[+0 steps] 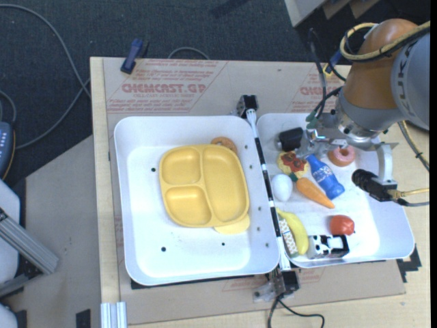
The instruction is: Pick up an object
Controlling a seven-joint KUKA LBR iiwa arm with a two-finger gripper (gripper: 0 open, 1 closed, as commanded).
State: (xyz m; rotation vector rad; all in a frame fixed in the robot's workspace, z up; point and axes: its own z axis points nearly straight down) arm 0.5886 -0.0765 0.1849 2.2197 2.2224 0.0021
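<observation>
My gripper [316,142] hangs over the back of the right bin [390,241], just above the top of a blue bottle [325,178]. An orange carrot [314,192] lies against the bottle's near side. A small black object [289,139] sits to the gripper's left and a pink ring [342,156] to its right. A red and yellow toy [293,162] and a white egg [281,187] lie near the bin's left wall. A red tomato [341,224], a banana [293,232] and a black-and-white toy [328,246] lie at the front.
The left bin [136,183] holds a yellow divided plate [203,185] with a brown ring [223,143] behind it. A black clip [247,104] sits at the back between the bins. A blue item [132,55] lies on the board's back left corner.
</observation>
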